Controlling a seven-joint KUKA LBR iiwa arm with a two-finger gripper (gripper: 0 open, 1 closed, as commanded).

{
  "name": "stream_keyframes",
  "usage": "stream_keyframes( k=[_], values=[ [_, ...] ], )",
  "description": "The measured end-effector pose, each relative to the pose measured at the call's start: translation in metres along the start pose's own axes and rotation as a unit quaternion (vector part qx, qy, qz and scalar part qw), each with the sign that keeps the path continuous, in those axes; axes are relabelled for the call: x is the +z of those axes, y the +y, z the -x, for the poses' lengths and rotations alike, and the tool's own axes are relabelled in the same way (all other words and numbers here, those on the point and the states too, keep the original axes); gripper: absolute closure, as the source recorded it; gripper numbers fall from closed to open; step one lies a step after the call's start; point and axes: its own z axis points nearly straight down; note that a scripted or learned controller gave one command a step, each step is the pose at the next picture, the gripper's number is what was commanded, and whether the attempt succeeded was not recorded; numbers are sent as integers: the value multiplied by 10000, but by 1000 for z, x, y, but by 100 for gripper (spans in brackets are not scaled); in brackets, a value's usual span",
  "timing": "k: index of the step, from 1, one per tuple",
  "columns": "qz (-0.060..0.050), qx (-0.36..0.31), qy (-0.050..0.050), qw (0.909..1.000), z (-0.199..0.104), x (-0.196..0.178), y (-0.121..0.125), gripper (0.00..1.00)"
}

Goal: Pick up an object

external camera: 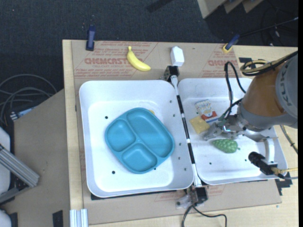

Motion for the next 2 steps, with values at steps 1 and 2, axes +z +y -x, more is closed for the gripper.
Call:
stream_keyframes(
  k=[1,2],
  values=[
    [0,10,-3,10000,-11,0,-26,0],
    [10,12,-6,10000,-12,-10,-26,100]
  ],
)
